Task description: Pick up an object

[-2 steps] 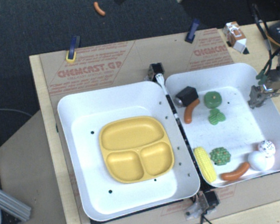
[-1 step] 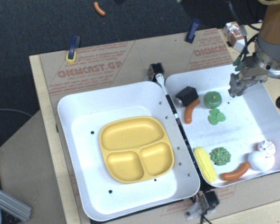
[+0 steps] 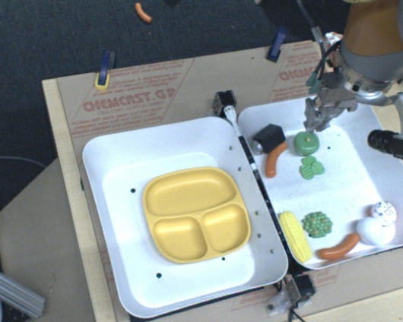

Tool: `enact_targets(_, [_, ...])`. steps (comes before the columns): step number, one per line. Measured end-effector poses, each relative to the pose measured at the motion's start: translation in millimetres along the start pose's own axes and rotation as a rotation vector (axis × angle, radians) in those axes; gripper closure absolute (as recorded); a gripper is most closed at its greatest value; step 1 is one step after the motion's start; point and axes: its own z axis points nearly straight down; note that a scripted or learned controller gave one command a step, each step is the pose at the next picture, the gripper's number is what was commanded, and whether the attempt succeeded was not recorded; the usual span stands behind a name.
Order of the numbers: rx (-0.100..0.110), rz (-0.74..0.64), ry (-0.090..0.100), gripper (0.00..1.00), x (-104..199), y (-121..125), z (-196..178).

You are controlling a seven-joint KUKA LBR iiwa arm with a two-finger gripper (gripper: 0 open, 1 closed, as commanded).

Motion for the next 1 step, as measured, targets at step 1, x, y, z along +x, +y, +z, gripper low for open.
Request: enact_targets(1, [0.009,0.007,0.001,1.0,-8.6,-4.6,17.8])
